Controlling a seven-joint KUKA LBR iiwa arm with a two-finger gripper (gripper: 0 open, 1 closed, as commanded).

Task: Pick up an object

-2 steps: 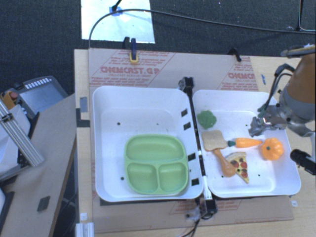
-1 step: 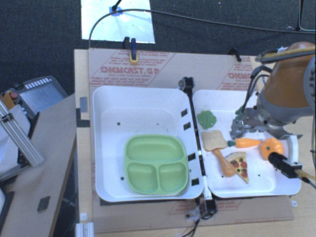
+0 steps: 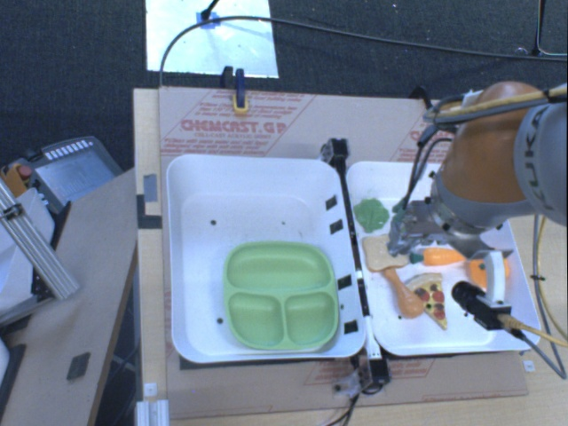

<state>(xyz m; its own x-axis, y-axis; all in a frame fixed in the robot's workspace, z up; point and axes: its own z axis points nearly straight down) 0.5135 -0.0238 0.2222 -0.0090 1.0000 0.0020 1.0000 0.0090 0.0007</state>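
Two bins sit side by side on a board (image 3: 266, 118), which lies on the bench. The left bin (image 3: 213, 193) holds a divided plate (image 3: 281, 294), set toward its near right corner, close to the wall shared with the right bin (image 3: 377, 177). In the right bin, a lettuce leaf (image 3: 372, 212) lies near the far left side. In front of it lies a slice of bread (image 3: 380, 255), and nearer still a wooden spoon (image 3: 405, 296) with a pizza slice (image 3: 431, 296) just right of it. A carrot (image 3: 442, 257) lies behind the pizza slice. The arm (image 3: 493, 162) reaches over the right bin from the right, with its gripper (image 3: 404, 238) above the bread. A clamp (image 3: 238, 90) sits on the board's far edge, behind the left bin.
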